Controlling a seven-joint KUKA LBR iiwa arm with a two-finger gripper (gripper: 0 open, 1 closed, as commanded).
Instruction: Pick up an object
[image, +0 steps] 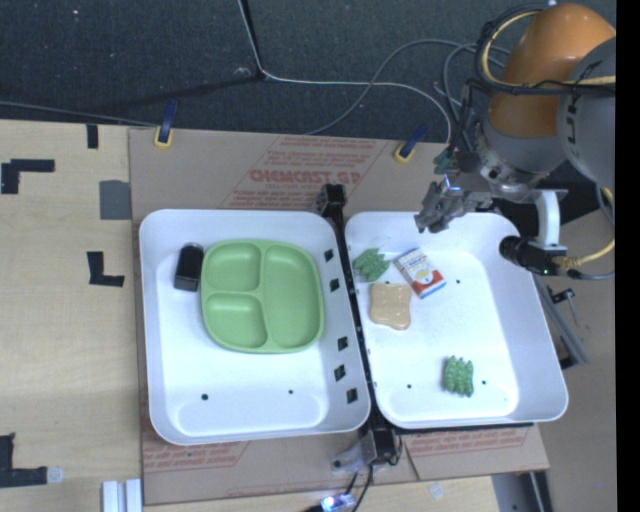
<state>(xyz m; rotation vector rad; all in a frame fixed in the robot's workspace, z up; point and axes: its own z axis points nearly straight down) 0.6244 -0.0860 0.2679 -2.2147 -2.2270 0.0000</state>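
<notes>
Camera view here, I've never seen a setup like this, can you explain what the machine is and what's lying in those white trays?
One camera looks down at a slant on a bench. The grey and orange machine at upper right is a robot arm; its gripper hangs over the far edge of the right bin, with nothing seen between its fingers. That bin holds a small box, a tan piece of toy food and two green toys. The left bin holds a green divided plate and a black block.
</notes>
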